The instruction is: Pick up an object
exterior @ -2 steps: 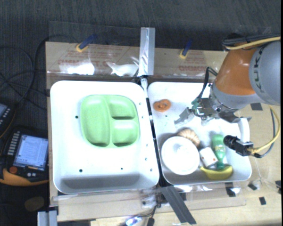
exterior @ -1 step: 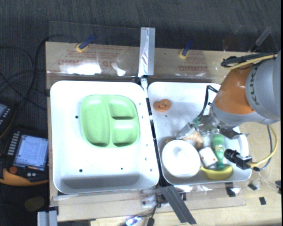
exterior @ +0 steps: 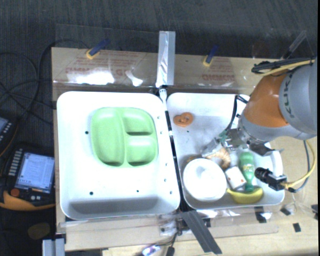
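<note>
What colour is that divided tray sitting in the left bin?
Light green. The divided tray shows clearly in the camera view, against the white left bin.

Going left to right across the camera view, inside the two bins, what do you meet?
Green divided tray in the left bin → small orange piece → white bowl → green bottle, all three in the right bin.
</note>
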You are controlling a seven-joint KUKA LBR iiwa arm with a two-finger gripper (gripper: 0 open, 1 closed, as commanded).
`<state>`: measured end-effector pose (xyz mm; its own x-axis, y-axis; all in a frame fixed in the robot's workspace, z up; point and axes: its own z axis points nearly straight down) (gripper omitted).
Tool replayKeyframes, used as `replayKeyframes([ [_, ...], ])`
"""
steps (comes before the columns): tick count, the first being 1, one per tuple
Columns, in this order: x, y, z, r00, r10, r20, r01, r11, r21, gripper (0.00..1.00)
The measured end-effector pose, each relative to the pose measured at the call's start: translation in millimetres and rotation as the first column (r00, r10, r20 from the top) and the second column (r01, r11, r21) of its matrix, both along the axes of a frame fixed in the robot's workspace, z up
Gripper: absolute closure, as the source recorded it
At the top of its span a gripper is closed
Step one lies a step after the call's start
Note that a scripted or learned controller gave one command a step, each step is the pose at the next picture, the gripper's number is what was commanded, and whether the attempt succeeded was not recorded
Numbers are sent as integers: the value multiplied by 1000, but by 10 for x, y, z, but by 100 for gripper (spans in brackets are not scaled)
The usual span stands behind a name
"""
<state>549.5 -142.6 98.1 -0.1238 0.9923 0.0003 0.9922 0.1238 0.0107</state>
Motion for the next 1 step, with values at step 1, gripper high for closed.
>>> replayKeyframes([
  [1, 215, 610, 1413, 997, -73, -12, 73, 997, -4, 100],
])
